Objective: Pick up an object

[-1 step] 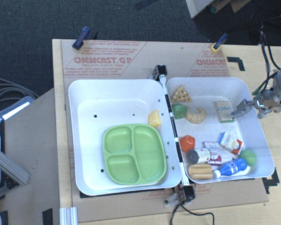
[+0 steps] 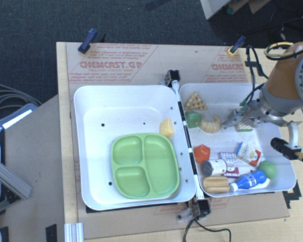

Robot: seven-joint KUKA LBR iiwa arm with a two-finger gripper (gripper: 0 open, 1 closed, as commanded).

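The arm [image 2: 285, 84] enters from the right edge, its orange band above the grey wrist, and bends down over the far part of the right bin [image 2: 227, 92]. The hand [image 2: 238, 118] sits low inside that bin and reaches leftward toward the middle of it. Its metal fingers are small and blurred against the white floor, so whether they are spread or closed cannot be told, and nothing can be seen between them.

Just left of the hand lies a curved tan piece [image 2: 210, 124], close to it but not clearly touched. Beside that is a green ball-like toy [image 2: 194, 119], and farther back a waffle-patterned wedge [image 2: 195, 102]. Under the hand a small green-and-white item [image 2: 245, 128] is partly covered, and what it is cannot be made out.

Nearer the front lie a red-orange piece [image 2: 202, 152], a small printed carton [image 2: 247, 153], a white packet with red print [image 2: 225, 164], a dark round cap [image 2: 206, 167], a hot dog bun [image 2: 216, 185], a blue-and-white bottle [image 2: 248, 181] and a green ball [image 2: 267, 170], crowded together and partly overlapping.

The left bin [image 2: 91, 105] holds a green divided tray [image 2: 144, 165] and a yellow piece [image 2: 166, 127] near the divider. Both bins rest on the table [image 2: 116, 62].
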